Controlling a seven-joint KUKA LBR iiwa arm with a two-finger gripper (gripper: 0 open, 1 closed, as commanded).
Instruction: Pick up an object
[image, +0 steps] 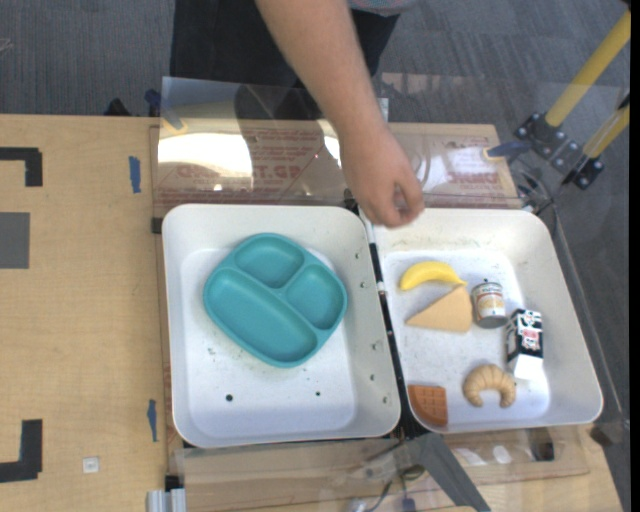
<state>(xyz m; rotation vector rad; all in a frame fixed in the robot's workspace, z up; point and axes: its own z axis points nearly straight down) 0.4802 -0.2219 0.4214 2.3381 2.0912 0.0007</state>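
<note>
A person's hand (392, 200) reaches down from the top of the view and hovers over the place where the two bins meet, so I judge that I must first wait until it is away. About my pincer I cannot tell how wide it is open, nor if it has anything in it.

The things I can pick lie in the right-side bin (565, 262): a banana (430, 274) touching a cheese wedge (443, 313), a small can (489, 303) just beside the wedge, a black and white carton (526, 346), a croissant (490, 385) and a waffle (428, 403) close to the bin wall. The other bin (190, 250) carries a teal divided plate (275, 298).

I think the croissant is the best choice, because it has free space on several sides. I should come straight down over its middle and close across its narrow width. The waffle is flat and near the wall, so there the fingers could slip.
</note>
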